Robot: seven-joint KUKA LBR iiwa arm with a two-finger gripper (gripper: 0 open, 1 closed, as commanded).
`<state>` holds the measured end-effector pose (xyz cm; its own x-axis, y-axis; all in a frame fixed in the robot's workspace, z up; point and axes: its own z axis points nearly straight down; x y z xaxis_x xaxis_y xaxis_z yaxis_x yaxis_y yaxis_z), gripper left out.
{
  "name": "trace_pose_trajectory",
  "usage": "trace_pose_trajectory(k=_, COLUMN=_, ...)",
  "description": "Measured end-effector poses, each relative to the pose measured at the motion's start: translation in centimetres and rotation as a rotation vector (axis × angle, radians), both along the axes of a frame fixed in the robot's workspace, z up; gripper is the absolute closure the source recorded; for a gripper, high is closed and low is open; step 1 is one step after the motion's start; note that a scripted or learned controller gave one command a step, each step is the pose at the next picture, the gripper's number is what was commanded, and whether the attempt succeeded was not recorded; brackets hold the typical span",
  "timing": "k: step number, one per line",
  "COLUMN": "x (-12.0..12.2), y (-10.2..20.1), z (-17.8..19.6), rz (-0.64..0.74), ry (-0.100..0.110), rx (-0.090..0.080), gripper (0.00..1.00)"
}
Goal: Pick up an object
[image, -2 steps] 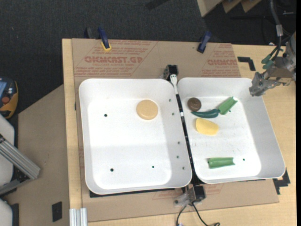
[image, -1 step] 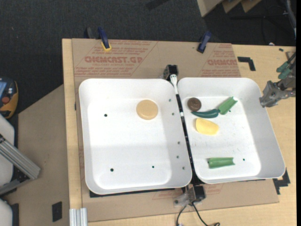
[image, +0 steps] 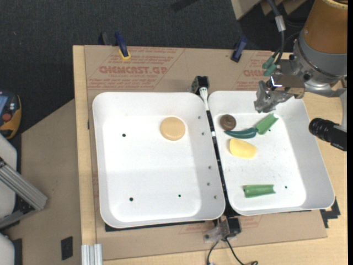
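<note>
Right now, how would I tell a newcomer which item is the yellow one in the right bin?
Look at the right bin, the one under the hand. Near its middle, toward the divider, lies the pale yellow lump, just below the curved dark green piece. It is the only yellow item there; its neighbours are green or brown.
</note>
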<state>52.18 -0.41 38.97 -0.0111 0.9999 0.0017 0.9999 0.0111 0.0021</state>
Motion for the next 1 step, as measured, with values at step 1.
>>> trace_pose_trajectory(k=1, x=-3.81, y=5.91, z=0.09, rz=-0.003, ry=0.005, rx=0.001, gripper=1.00)
